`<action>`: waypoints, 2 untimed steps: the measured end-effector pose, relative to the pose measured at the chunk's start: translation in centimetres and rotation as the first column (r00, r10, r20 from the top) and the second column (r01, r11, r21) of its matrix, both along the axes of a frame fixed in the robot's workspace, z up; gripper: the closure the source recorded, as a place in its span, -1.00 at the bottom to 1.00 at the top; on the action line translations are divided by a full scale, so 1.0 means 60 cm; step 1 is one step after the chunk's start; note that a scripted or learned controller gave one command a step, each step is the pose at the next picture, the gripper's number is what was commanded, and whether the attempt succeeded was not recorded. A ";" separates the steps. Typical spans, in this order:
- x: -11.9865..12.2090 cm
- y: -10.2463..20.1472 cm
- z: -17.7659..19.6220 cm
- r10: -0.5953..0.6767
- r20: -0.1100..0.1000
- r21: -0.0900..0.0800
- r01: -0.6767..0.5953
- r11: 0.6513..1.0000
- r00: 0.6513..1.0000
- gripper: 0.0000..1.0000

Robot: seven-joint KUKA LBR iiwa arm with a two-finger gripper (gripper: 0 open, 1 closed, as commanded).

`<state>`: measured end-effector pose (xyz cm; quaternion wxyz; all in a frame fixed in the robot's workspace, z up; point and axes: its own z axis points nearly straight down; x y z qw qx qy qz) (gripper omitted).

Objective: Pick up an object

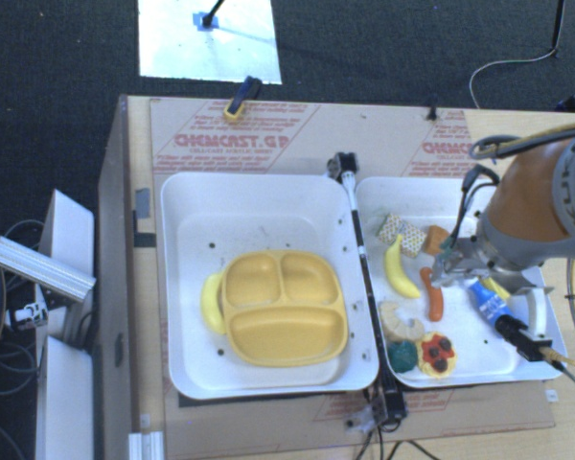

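Note:
My gripper [447,268] hangs low over the middle of the right bin [412,182], on the grey arm that reaches in from the right. Just below its tip lies a red-orange sausage-shaped toy [433,295]. A yellow banana [398,268] lies to the gripper's left. A checkered piece [393,228] and an orange block [435,239] sit behind it. A blue object [487,300] lies to its right, partly under the wrist. Nothing can be seen between the fingers.
Near the right bin's front edge sit a pale toy [401,320], a green one [402,355] and a round yellow one with red spots [437,354]. The left bin [187,257] holds a yellow divided plate [283,307] with a yellow piece [211,302] at its left side.

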<state>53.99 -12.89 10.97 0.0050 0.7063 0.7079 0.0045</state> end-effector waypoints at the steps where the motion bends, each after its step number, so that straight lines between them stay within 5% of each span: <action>1: 0.000 0.000 0.000 0.000 -0.001 0.000 0.000 1.000 1.000 -1.00; 2: -0.048 0.006 -0.043 -0.001 -0.013 0.001 0.001 1.000 1.000 -1.00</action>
